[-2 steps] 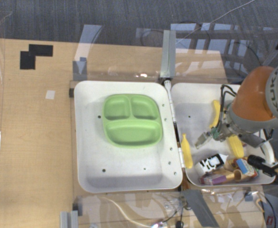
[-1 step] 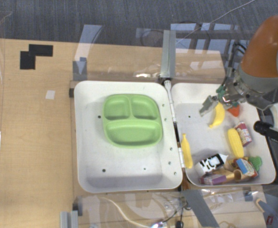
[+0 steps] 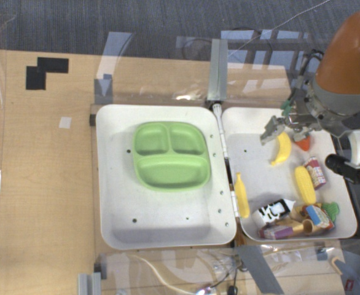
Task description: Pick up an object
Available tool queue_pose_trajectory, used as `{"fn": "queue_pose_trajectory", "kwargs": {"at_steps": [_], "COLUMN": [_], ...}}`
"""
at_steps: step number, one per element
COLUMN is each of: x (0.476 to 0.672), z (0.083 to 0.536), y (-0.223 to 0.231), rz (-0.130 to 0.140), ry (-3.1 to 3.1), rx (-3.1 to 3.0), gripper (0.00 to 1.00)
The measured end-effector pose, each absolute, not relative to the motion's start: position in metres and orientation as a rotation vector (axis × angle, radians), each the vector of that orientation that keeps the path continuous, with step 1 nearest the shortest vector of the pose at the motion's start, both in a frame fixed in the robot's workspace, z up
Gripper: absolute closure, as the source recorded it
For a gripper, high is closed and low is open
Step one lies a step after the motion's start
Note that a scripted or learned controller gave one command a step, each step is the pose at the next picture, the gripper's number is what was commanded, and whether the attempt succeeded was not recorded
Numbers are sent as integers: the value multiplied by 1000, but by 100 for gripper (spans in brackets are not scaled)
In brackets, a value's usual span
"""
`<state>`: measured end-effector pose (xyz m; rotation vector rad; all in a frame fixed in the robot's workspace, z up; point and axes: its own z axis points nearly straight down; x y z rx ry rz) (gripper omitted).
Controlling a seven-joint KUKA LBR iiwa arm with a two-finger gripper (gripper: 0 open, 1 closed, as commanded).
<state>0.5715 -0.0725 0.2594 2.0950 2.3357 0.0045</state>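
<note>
At the far left we see the wooden surface (image 3: 39, 183), marked with black patches (image 3: 45, 71) near its upper edge. Moving right, we come to the left white bin (image 3: 115, 226), which holds a green divided plate (image 3: 171, 154); the plate has two small compartments at the top and one wide one below, and it sits toward the upper middle of that bin.

Past the metal divider (image 3: 217, 78) we reach the right white bin (image 3: 254, 165). Along its left wall lies a slim yellow piece (image 3: 241, 195), roughly upright in our view. Near the bin's lower edge we find a black-and-white toy (image 3: 275, 210) among a cluster of small items, including a purple piece (image 3: 278, 231) and a blue-and-orange packet (image 3: 318, 217), with a green piece (image 3: 332, 210) just beside them. A yellow corn cob (image 3: 304, 185) lies above that cluster, and a small red-and-white can (image 3: 316, 173) sits just to its right.

Higher in this bin a yellow banana (image 3: 281, 149) lies tilted, with an orange-red item (image 3: 302, 144) just to its right. The gripper (image 3: 289, 125) hangs right over the banana's upper end, its grey fingers (image 3: 270, 129) spread apart, and we see nothing between them; whether it touches the banana we cannot tell. Above and to the right rises the arm's orange band (image 3: 349, 54).
</note>
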Motion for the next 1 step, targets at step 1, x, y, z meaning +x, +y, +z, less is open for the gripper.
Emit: {"fn": "queue_pose_trajectory", "kwargs": {"at_steps": [1], "x": [607], "z": [233], "y": [-133], "rz": [4], "ry": [2545], "rx": [1831], "gripper": [0]}}
